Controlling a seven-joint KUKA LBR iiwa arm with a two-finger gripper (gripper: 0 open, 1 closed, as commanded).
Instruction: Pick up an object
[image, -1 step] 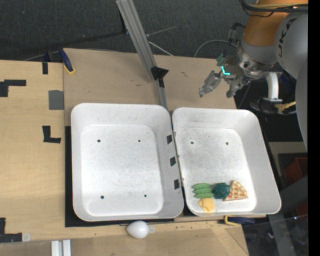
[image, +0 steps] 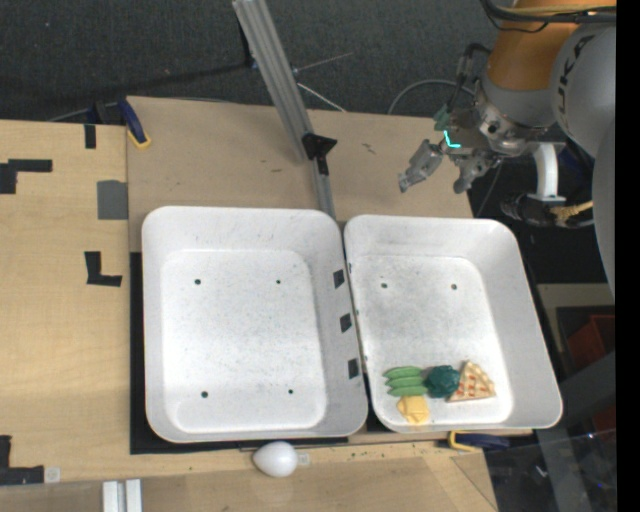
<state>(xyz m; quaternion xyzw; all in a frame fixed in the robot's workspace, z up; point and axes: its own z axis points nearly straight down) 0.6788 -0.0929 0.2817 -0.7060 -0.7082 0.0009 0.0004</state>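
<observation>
Above the far rim of the right bin (image: 520, 290), I see my gripper (image: 440, 172) hanging over the bare bench top, up and back from that bin's far edge. Its two grey fingers (image: 418, 170) are spread apart with nothing between them, and a small teal light glows on the wrist just behind them. The arm (image: 545, 60), grey with its orange band, comes in from beyond the right bin's far right corner.

Everything I could pick sits bunched in the right bin's near end, well apart from the gripper. A green pea pod toy (image: 404, 377) lies leftmost in the cluster, touching a dark green broccoli-like piece (image: 441, 380) to its right. Against that piece, nearer the bin's right wall, rests a pizza slice toy (image: 471, 384), tan with red spots. A small yellow piece (image: 413, 408) lies just in front of the pea pod, close to the bin's near wall; I cannot tell what it is.

Sharing the right bin's left wall is the left bin (image: 160, 300). A grey metal bar (image: 290, 100) slants down across the bench and ends at the far end of the seam between the bins. Off the right bin's near left corner, on the bench edge, sits a white egg-shaped object (image: 275, 459).
</observation>
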